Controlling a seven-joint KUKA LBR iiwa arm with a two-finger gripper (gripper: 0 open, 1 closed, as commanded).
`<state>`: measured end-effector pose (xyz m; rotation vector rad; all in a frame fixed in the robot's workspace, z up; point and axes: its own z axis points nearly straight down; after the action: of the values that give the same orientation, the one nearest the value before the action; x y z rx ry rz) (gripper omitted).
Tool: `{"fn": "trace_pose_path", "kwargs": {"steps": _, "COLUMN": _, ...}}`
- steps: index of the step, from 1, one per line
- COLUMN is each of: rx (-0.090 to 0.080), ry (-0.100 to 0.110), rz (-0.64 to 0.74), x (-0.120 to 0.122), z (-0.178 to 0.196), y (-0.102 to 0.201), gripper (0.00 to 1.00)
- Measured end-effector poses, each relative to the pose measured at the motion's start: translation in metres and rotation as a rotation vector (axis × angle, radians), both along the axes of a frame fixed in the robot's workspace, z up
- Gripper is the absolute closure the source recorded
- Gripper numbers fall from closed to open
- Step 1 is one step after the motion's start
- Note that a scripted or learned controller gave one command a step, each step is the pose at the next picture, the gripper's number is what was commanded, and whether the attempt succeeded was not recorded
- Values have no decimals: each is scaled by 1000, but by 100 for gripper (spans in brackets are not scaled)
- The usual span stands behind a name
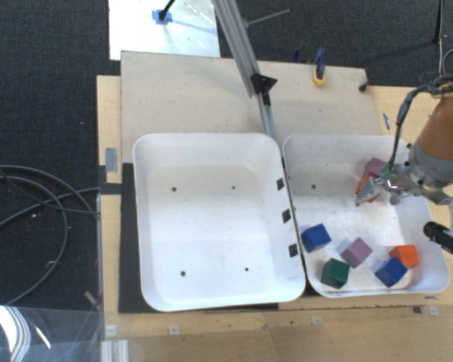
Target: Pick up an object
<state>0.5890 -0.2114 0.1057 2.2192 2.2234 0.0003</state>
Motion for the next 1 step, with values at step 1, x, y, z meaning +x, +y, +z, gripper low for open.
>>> {"fn": "trace_pose_path", "kwargs": {"steps": 1, "rx": -2, "ry": -6, "rz": 5, "x": 49, "z": -15, "y": 3, "gripper": 0}}
